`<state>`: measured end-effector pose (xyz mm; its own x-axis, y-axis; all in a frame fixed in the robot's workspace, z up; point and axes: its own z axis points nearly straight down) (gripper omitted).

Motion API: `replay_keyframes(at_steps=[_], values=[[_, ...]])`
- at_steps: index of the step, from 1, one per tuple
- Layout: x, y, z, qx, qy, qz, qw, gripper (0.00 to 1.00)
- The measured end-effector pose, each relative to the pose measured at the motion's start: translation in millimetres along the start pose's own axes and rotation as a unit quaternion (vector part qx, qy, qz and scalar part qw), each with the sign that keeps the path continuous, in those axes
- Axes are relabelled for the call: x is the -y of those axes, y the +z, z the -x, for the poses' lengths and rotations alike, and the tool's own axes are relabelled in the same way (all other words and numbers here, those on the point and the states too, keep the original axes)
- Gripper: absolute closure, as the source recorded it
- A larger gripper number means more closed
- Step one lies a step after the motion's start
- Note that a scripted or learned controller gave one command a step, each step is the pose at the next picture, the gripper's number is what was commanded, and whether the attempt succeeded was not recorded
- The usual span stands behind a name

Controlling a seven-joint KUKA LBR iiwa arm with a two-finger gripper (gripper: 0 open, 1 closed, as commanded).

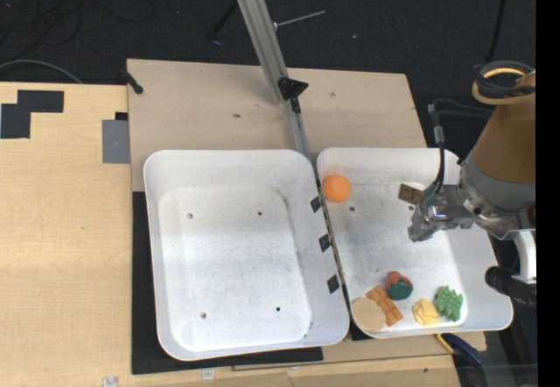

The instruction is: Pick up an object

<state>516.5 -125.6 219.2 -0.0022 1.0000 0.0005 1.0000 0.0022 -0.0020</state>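
The surface (70, 228) carries two white bins; the left bin (229, 254) sits beside the right bin (376, 175). The pincer (426, 223) hovers over the right bin, grasping nothing; whether it is apart or together cannot be told. The orange ball (336, 188) and small toys (411, 299) lie unlifted, so the pick remains.

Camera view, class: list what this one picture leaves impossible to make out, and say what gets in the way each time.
1. The gripper: too small and dark against the right bin to read its fingers.
2. The small toys in that bin's near corner, such as the green one and the yellow one: too small to identify.
3. The arm: cut off by the picture's right edge.
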Motion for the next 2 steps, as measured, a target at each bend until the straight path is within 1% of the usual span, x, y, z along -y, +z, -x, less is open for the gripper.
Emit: replay_keyframes(at_steps=[1, 2], values=[[-12, 8, -47, -0.001, 0.000, -0.001, 1.0000, 1.00], [-21, -1, -89, 0.000, 0.000, 0.000, 1.0000, 1.00]])
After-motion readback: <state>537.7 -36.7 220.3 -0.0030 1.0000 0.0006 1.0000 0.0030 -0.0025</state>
